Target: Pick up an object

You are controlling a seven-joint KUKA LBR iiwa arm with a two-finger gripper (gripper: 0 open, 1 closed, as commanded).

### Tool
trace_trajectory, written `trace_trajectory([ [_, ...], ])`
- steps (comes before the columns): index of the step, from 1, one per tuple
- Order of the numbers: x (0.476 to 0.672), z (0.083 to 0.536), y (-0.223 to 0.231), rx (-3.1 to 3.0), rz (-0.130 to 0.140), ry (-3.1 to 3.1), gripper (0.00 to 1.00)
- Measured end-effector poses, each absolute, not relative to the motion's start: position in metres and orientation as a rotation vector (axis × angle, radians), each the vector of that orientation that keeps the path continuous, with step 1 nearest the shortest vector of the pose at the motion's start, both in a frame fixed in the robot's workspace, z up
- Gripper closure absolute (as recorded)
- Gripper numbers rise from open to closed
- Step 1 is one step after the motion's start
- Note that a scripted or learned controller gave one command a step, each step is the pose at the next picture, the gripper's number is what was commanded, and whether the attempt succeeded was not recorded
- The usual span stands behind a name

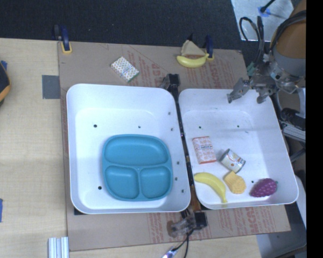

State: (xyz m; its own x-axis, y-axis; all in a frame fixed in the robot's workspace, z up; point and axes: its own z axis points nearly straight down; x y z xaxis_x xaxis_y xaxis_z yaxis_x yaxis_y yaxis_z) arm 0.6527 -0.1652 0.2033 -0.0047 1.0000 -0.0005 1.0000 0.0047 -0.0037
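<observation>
Five objects lie well apart from pincer (250,93) | pincer seemingly released, grasping nothing

The gripper (250,93) hangs with its fingers spread over the far edge of the right bin (269,122). In that bin's near part lie a banana (212,184), a can (232,160) (tilted), purple grapes (264,187) and a red packet (203,149). The left bin (86,104) holds a blue tray (137,167).
</observation>
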Motion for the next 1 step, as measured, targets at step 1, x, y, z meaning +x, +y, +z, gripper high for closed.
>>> trace_trajectory([
  [1,0.5719,0.1643,-0.1423,-2.214,0.007,-2.223,0.0],
])
